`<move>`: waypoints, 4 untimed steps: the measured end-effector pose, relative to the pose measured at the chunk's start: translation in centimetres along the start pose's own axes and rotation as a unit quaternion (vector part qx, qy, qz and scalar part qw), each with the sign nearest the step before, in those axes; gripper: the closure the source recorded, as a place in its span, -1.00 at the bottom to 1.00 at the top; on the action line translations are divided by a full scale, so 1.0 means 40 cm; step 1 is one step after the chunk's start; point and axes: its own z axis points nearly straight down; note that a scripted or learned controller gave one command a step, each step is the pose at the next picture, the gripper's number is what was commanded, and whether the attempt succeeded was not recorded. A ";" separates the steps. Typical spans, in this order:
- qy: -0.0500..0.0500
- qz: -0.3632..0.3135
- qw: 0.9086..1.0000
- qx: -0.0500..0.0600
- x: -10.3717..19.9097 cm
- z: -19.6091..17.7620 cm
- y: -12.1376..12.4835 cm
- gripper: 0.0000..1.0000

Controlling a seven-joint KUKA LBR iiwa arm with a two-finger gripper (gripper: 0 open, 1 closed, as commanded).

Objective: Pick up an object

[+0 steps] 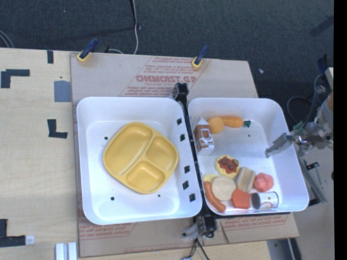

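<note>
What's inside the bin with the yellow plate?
Just the yellow plate, lying in the left bin. Whatever sits under the plate is covered, so I cannot tell.

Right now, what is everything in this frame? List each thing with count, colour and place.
bins: 2, white, side by side on the bench.
divided plate: 1, yellow, in the left bin.
carrot: 1, orange with a green tip, top of the right bin.
carton: 1, brown and white, right bin by the divider.
pizza toy: 1, yellow with red topping, middle of the right bin.
sausage: 1, orange-red, bottom left of the right bin.
can: 1, white, on its side at the bottom right.
clamps: 2, blue and yellow, top edge of the board.
tool: 1, grey, above the right bin's right edge.
</note>
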 end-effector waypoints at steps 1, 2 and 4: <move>0.004 -0.004 1.000 0.006 0.262 0.345 -0.032 -1.00; -0.001 0.000 1.000 -0.002 0.280 0.381 0.046 -1.00; -0.003 -0.002 1.000 -0.006 0.250 0.378 0.090 -1.00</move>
